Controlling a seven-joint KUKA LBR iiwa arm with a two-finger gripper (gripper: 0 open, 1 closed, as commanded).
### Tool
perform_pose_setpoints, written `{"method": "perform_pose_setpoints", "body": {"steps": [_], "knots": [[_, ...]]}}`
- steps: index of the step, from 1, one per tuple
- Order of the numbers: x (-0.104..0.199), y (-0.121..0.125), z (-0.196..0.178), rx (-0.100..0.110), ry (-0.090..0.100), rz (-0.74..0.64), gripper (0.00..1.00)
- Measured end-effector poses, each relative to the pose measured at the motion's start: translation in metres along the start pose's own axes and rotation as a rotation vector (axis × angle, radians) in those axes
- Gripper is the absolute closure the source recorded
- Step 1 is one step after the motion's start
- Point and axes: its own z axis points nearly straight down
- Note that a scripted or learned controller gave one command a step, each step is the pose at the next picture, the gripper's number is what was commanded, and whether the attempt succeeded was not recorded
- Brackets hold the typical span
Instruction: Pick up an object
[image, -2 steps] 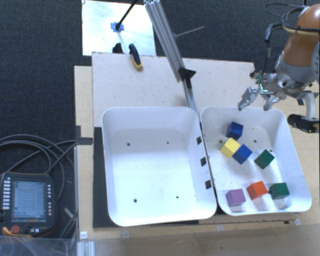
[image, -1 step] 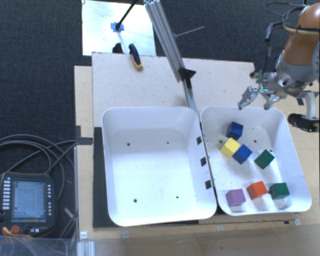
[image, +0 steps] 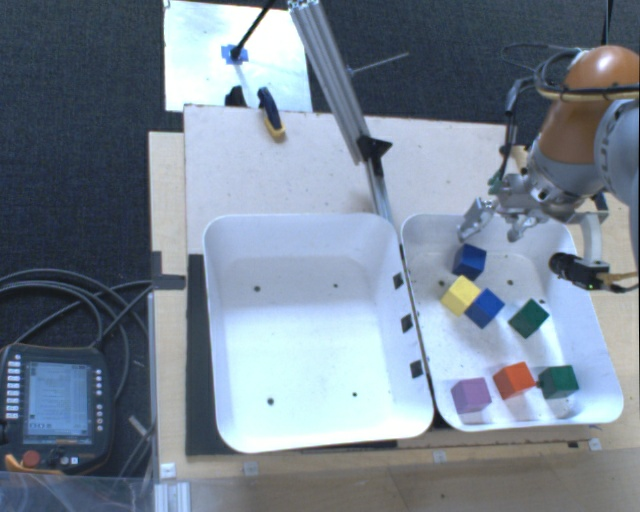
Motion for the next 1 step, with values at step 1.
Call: {"method": "perform_pose_setpoints", "body": {"steps": [1], "knots": [[-0.0049, 0.0057, 0.0585, 0.001, 0.0, 0.002, 0.0]]}}
